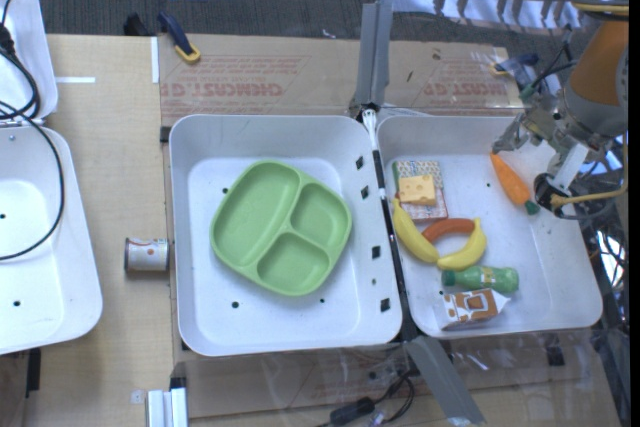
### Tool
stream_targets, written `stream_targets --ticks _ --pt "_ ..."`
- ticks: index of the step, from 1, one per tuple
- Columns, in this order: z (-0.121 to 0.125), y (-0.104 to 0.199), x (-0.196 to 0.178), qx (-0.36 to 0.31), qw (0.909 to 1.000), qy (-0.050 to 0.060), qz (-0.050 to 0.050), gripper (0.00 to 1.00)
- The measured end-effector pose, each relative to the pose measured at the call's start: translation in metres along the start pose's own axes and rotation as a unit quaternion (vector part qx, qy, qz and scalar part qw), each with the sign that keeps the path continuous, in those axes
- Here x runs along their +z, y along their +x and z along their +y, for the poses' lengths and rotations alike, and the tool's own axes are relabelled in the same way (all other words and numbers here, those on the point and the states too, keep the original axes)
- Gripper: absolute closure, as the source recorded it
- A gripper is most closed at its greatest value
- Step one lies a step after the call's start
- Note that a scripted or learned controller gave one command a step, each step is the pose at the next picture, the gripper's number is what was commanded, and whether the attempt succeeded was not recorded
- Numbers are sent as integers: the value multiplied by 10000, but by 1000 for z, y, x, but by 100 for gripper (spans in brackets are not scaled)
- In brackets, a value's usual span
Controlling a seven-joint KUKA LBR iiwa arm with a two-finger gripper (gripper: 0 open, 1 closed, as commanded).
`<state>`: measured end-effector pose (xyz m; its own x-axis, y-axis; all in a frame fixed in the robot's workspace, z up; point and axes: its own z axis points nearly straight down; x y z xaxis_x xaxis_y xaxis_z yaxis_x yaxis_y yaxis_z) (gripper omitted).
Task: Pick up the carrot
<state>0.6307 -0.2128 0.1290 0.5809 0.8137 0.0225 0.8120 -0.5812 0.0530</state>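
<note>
The bench [110, 65] carries two shallow white bins side by side; the left bin [190, 215] holds a green divided plate [282, 228], tilted a little and lying near the bin's middle; the right bin [570, 285] holds the smaller things. The grey arm [600, 65], with its orange band, comes in at about two o'clock of the right bin; the gripper [545, 150] hangs over that bin's far right part, its lower end close to the carrot; whether its tool is apart or together I cannot tell, since cables and the wrist crowd that spot. Taking the right bin as a clock face: a yellow banana [432, 247] curves through the centre, with a red sausage-shaped piece [450, 227] touching its inner side; a green bottle [485, 279] lies just beside the banana toward five o'clock; a small orange-and-white carton [470, 308] sits at six o'clock, near the bottle; a cracker packet [418, 188] rests at ten o'clock; the carrot [512, 179] lies on the bin floor at about one o'clock, slanted, green tip toward the near right, apart from the other food. On the bench at nine o'clock of the left bin lies a small can [146, 255].
</note>
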Motion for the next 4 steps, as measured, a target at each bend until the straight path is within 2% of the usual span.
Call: stream_targets --ticks 1,2,3,4 --pt "3 2 1 28 10000 50 -37 0" --pt "1 1 1 -87 9999 43 -35 0" --pt "-6 0 0 -204 9998 -32 -5 0" --pt "-7 -1 -1 -211 9998 -47 1 0"
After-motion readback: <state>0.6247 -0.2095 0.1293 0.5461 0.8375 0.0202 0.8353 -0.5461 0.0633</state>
